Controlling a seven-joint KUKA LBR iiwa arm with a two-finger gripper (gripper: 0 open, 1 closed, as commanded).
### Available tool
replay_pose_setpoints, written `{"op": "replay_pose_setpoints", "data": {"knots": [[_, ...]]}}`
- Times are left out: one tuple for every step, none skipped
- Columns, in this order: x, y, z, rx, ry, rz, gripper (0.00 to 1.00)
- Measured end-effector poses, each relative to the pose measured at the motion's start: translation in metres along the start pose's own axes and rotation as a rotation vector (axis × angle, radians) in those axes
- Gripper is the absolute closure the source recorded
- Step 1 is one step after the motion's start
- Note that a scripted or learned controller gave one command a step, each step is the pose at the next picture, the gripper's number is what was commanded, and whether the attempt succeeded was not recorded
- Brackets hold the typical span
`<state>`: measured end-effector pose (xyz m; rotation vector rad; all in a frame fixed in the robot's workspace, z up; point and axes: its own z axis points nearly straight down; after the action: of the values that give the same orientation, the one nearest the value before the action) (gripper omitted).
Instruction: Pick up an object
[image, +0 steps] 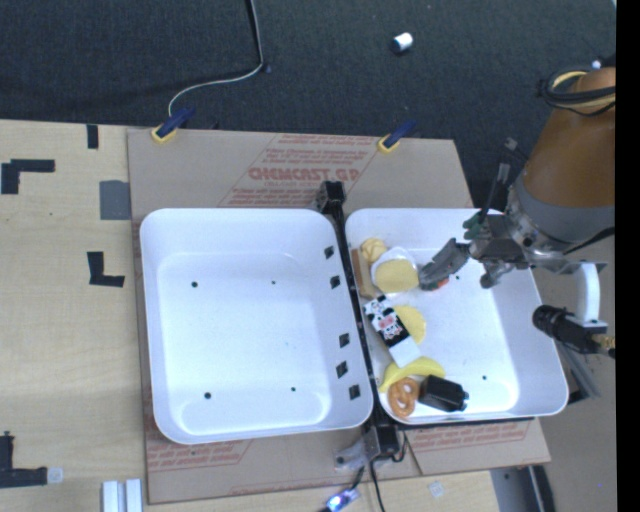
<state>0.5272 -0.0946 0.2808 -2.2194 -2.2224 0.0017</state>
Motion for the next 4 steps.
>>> {"op": "replay_pose_setpoints", "data": {"knots": [[-0.004, -0.012, 0.148, 0.016, 0.003, 0.002, 0.0], [-0.018, 0.042, 0.175, -0.029, -0.001, 0.001, 0.0], [-0.081, 0.036, 0.005, -0.016, -0.007, 0.004, 0.0], [-0.076, 0.058, 0.18, 0.013, 0.003, 0.0, 0.0]]}}
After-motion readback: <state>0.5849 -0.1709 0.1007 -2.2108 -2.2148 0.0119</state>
